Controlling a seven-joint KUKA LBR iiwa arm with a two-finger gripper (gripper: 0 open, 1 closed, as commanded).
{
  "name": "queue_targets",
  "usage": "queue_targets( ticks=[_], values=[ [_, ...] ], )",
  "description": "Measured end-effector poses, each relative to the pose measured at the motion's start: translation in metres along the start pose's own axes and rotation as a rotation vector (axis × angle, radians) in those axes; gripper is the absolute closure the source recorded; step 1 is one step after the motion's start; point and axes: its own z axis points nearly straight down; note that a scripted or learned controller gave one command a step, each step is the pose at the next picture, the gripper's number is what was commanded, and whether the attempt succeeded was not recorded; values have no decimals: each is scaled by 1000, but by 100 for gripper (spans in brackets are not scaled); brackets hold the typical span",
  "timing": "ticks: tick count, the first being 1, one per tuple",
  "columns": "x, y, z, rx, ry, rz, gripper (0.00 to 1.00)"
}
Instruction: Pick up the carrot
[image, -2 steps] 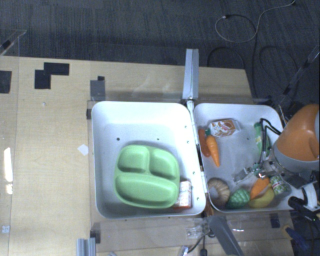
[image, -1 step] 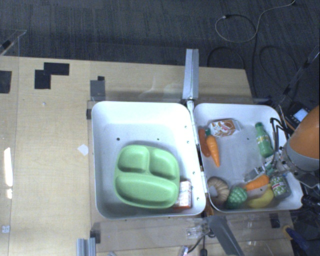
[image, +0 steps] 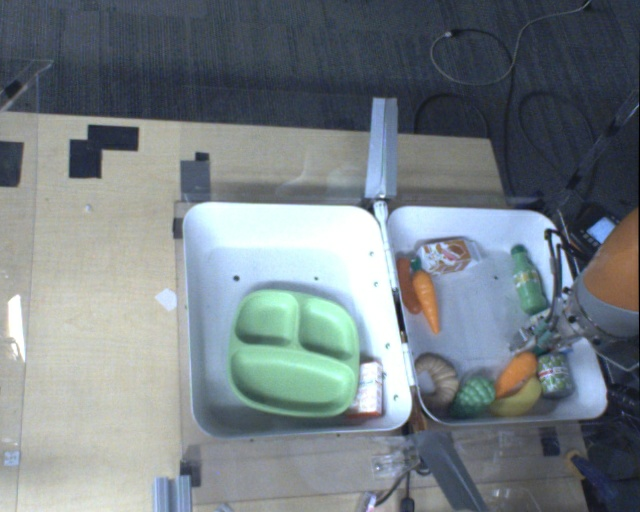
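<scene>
The carrot (image: 427, 301), orange with a green top, lies lengthwise near the left wall of the right bin (image: 480, 222), its tip toward the front. My gripper (image: 543, 337) hangs low over the bin's right front part, well to the right of the carrot and apart from it. It is just above an orange, rounded item (image: 516, 373). The arm's orange band (image: 615, 272) sits at the right edge of the view.
Around the carrot: a red item (image: 405, 284) against the wall and a snack packet (image: 446, 255) behind. A green bottle (image: 528, 281), small can (image: 554, 373), yellow fruit (image: 517, 402), green bumpy item (image: 475, 393) and brown item (image: 437, 374) share the bin. The left bin (image: 210, 300) holds a green divided plate (image: 295, 350) and a small box (image: 369, 388).
</scene>
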Motion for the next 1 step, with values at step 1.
queue_targets(
  ticks=[1],
  values=[
    [37, 7, -116, 14, 1, -109, 100]
  ],
)
